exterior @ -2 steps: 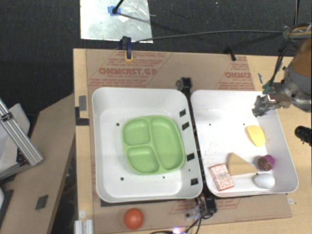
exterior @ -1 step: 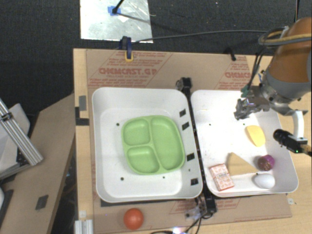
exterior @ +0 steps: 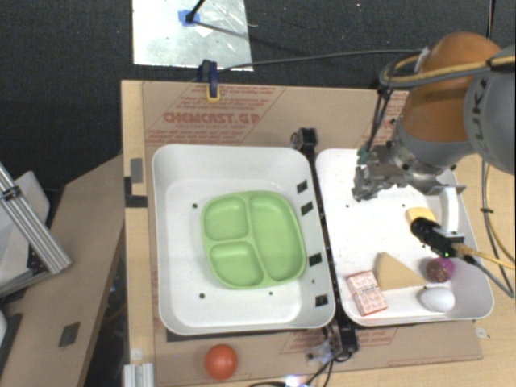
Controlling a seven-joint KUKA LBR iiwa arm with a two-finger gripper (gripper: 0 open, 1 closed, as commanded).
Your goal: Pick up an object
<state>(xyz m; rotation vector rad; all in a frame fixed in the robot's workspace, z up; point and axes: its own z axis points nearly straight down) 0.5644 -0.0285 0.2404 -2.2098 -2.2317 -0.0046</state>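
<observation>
My gripper (exterior: 363, 189) hangs over the far left part of the right bin (exterior: 343, 240), above bare white floor. Nothing shows under it or in it. The loose objects lie toward the bin's near right corner. They are a tan wedge (exterior: 395, 272), a red and white box (exterior: 365, 292), a white egg (exterior: 437, 299) and a small purple thing (exterior: 439, 269). A yellow piece (exterior: 419, 214) lies further back, partly hidden by the wrist hardware. All of them are well apart from the gripper.
The left bin (exterior: 173, 240) holds a green divided plate (exterior: 251, 238). A black divider with clips (exterior: 314, 216) runs between the bins. An orange ball (exterior: 220, 361) sits on the bench in front of the left bin. The arm's bulk (exterior: 451, 95) overhangs the right bin's far side.
</observation>
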